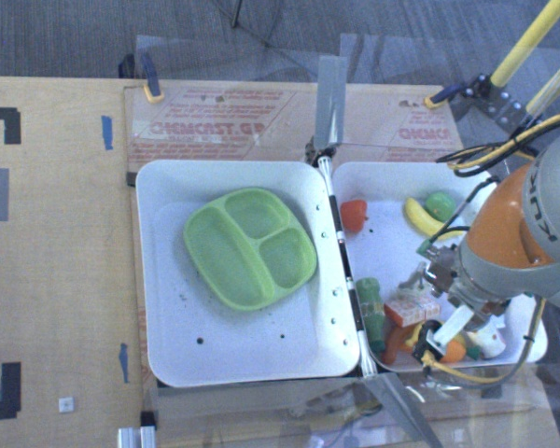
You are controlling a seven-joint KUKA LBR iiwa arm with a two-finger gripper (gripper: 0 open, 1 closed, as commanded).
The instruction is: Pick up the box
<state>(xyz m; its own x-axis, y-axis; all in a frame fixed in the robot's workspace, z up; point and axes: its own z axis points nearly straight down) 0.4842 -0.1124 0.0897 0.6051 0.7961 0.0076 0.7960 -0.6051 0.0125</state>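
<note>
The box (413, 309) is small, with a pale top and an orange-red side, and lies in the lower middle of the right bin (385, 192). My gripper (432, 283) hangs at the end of the grey and orange arm, right over the box's upper right edge. The arm's wrist covers the bin's right part. Whether the gripper touches the box cannot be made out.
Around the box lie a green item (368, 293), a red-brown piece (393, 342) and an orange ball (454, 350). A red item (354, 215), a banana (419, 217) and a green fruit (440, 203) sit farther back. The left bin (168, 325) holds a green divided plate (252, 247).
</note>
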